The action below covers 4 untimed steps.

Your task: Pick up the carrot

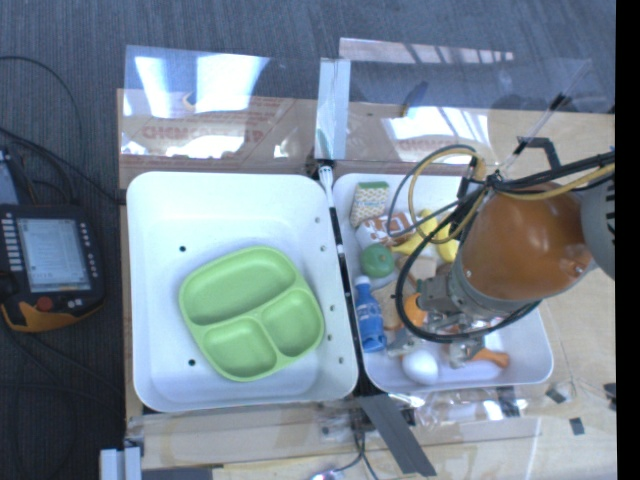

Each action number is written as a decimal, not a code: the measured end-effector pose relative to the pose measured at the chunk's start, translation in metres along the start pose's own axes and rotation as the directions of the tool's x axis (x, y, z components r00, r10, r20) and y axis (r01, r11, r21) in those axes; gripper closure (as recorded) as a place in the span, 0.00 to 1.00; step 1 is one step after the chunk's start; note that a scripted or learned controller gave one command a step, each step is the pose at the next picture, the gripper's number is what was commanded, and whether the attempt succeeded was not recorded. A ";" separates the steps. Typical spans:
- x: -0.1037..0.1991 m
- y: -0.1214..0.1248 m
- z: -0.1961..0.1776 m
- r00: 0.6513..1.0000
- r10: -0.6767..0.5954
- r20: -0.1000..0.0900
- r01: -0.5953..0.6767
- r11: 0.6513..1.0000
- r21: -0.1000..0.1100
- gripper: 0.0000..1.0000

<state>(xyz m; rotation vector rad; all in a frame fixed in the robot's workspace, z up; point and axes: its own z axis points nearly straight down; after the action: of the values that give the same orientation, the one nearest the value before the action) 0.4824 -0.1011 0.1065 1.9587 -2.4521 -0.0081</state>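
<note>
A: Near edge, right bin (540, 368): white egg (421, 366), and an orange bit (prob. the carrot (487, 356)) poking out just under the claw (455, 340).

B: Holding it?

A: Can't tell, wrist blocks the view.

B: Farther back?

A: Blue bottle (368, 313) by the divider, green round thing (378, 260), then patterned box (369, 203). Left bin (160, 208): green divided plate (252, 311).
</note>
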 end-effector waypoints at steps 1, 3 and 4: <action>-0.004 -0.002 -0.011 1.000 -0.004 0.003 0.004 1.000 0.008 1.00; -0.021 0.003 -0.157 0.953 -0.304 -0.001 0.304 0.953 0.008 1.00; -0.114 0.026 -0.120 0.631 -0.776 0.002 0.776 0.631 0.003 1.00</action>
<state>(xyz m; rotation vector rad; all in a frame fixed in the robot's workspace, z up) 0.4833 0.0152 0.2266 2.8272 -1.3759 -0.0107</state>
